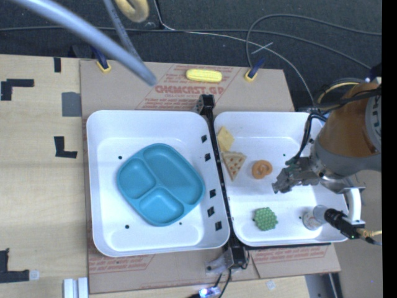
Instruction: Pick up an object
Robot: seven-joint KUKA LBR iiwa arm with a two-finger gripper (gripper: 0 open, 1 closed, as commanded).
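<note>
The pincer is a dark blur over the right bin; its state cannot be told. A round orange piece lies just beside it, mid-bin.

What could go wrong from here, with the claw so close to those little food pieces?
The gripper hovers just right of the small orange swirl, beside it rather than over it, so it might nudge it away instead of grasping.

The waffle wedge and yellow piece sit close against the divider, which could leave the fingers little room there.
</note>
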